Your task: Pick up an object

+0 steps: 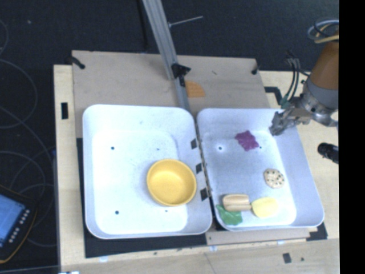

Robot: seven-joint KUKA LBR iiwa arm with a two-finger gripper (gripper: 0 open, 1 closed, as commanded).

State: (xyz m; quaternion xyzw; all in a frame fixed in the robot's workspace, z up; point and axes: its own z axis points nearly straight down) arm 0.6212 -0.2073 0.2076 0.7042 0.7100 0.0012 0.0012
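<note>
Hand (278,124) sits over the right white bin's (296,153) upper right rim; can't tell its grip state. Flat purple piece (247,140) lies near it, apart. Round yellow bowl (170,182) in the left bin (114,130).

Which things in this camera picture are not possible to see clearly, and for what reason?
- Gripper, camera view: small and blurred at the right bin's upper right rim; its finger state is unreadable.
- Green object: partly covered by the tan block, so its shape is unclear.
- Round speckled object: too small to identify.
- Purple object: blurred, material unclear.
- Arm: cut off by the right edge.
</note>
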